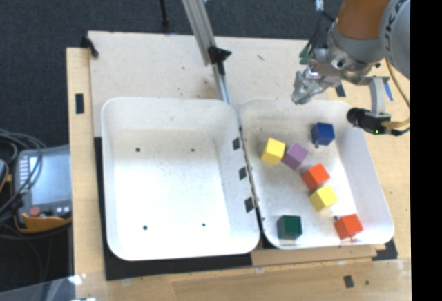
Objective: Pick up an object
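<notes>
jaws (304,92) blurred over right bin (369,161) rim, arm (366,3) cut off top

blocks (304,179) crowd right bin (369,175); blue block (322,132) apart.

Gripper (304,94) at upper right, above right bin (369,161) rim, nothing gripped. Seven cubes in right bin; blue cube (322,133) closest.

1. You have two white bins (173,110), side by side.
2. You can count seven blocks in the right bin: two yellow (273,150), two orange (316,175), one blue (322,132), one purple (295,155), one green (289,226).
</notes>
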`<state>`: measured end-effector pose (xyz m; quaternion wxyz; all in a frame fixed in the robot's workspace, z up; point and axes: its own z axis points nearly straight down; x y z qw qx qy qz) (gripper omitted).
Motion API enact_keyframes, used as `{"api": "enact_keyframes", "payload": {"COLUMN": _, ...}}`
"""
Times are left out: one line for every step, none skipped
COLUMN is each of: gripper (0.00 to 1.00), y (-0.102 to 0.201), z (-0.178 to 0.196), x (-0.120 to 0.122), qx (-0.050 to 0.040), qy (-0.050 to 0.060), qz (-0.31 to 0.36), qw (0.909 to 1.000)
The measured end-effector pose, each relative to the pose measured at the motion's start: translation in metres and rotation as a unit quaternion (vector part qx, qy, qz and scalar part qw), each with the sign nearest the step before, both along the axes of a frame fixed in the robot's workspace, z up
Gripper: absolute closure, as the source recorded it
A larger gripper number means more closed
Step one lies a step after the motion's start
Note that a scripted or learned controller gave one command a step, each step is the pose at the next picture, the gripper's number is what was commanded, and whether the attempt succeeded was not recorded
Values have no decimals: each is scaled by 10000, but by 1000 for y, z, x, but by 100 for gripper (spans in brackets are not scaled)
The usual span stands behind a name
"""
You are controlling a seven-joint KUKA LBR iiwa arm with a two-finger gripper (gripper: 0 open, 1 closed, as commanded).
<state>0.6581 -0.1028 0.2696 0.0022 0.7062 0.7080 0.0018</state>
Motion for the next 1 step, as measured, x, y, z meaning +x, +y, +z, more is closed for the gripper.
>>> {"api": "enact_keyframes", "payload": {"gripper": 100, "y": 52, "z": -12, "x": -27, "qx": 2, "qy": 33, "qz": 13, "qw": 10000}}
